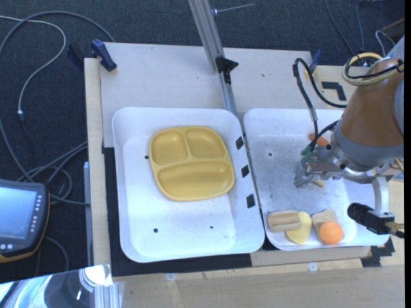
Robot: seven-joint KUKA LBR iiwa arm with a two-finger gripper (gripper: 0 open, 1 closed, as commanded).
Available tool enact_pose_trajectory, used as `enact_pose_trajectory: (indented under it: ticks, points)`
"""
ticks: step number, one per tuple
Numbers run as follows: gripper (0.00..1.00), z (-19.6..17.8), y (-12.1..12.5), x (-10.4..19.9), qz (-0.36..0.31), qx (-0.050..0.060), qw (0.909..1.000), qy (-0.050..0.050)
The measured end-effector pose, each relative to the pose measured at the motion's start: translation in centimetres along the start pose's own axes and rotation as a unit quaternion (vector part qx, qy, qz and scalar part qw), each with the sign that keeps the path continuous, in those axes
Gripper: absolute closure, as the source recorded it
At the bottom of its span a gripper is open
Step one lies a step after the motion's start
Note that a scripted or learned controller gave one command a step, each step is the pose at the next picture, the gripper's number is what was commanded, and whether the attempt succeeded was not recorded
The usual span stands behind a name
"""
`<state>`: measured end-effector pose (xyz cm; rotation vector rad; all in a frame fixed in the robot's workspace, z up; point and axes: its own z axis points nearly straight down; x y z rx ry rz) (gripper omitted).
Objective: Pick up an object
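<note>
Across the desk, going left to right, the left bin carried a yellow divided plate lying flat in its upper half, its long compartment toward the bin's near edge. Beyond the shared wall, the right bin held its things crowded into the near edge: a tan bread-like roll, then a pale yellow wedge touching it, then an orange ball with a beige block just behind it.

The roll lay with its long axis along the bin's near edge, its ends pointing left and right; the ball had no axis to speak of.

Farther right, the gripper hung over the bin's middle, toward its right wall, well apart from that cluster, with nothing between its fingers; whether they stood wide or narrow could not be told.

To do the pick well, the gripper would probably need to travel toward the near edge, centre over one piece, and close across the roll's short width, keeping off the bin's rim.
</note>
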<state>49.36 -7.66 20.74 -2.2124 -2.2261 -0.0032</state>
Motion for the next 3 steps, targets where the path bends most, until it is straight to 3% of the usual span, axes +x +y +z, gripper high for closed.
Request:
enact_pose_trajectory:
  ticks: [3]
  points:
    - [1.0,-1.0,1.8,16.4,-0.001,-0.001,1.0,0.0]
